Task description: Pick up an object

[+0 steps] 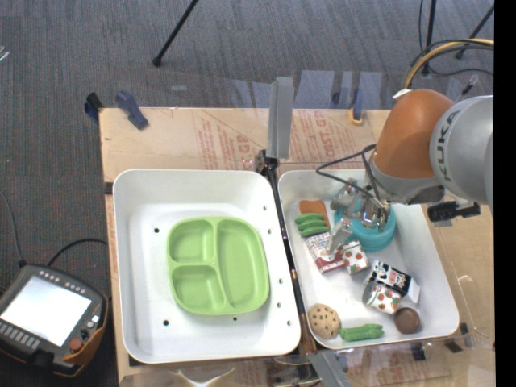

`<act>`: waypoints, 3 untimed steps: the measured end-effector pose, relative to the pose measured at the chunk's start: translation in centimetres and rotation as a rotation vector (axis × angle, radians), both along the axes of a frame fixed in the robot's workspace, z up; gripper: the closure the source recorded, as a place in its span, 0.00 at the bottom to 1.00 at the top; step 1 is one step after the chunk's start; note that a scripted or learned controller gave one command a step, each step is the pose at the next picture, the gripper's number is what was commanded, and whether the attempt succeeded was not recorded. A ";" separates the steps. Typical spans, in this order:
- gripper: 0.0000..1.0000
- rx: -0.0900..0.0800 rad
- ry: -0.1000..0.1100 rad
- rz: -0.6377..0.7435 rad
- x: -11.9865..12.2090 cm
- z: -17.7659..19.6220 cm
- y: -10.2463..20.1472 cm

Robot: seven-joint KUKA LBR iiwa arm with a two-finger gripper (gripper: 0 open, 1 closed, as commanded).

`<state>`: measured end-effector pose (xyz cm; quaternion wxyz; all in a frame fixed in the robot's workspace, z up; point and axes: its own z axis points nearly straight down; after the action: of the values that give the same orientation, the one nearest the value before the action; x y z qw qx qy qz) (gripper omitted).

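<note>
Clutter is lying in the right bin (435, 252): a teal bowl (380, 234) near its far side, green bean pods (311, 224) and an orange piece (313, 207) beside it, red-and-white packets (339, 258), a cookie (325, 320), another green pod (361, 331), a brown lump (407, 320); the gripper (355, 216) is hovering at the bowl's left rim, just over the packets; whether it is open or closed I cannot tell; judging by this, it is descending toward one target, and committing squarely to a single item, clear of the rim, seems wise; the green divided plate (218, 264) is sitting in the left bin (133, 208).
</note>
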<state>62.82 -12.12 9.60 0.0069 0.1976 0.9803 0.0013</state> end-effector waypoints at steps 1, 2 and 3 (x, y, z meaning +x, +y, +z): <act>0.00 0.002 -0.005 -0.112 -3.6 0.1 -1.1; 0.00 0.004 -0.007 -0.206 -8.9 0.0 -0.6; 0.00 0.003 -0.005 -0.284 -14.6 -0.1 2.5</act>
<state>48.19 -9.61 9.48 0.0090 0.3345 0.9423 0.0020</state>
